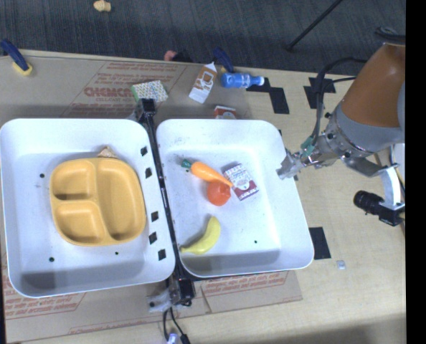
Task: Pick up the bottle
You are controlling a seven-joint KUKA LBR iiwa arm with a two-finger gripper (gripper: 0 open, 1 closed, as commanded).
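I have the gripper (293, 165) hanging just outside the right rim of the right bin (293, 213), over the bare bench (356, 278), with nothing under it; from this angle I cannot tell how it is set. The blue bottle (239, 81) lies on its side outside both bins, on the bench near its far edge, just beyond the far rim of the right bin and well apart from the gripper. Beside the bottle, toward the left, a small carton (203, 83) lies tilted, and a patterned packet (150, 90) sits near the far corner where the two bins meet. Inside the right bin I see a carrot (207, 171) touching an orange-red round piece (218, 193), a dark red packet (240, 180) just beside them, and a banana (205, 236) near the bin's near edge. The left bin (16, 192) holds a yellow divided plate (97, 201) near its middle.
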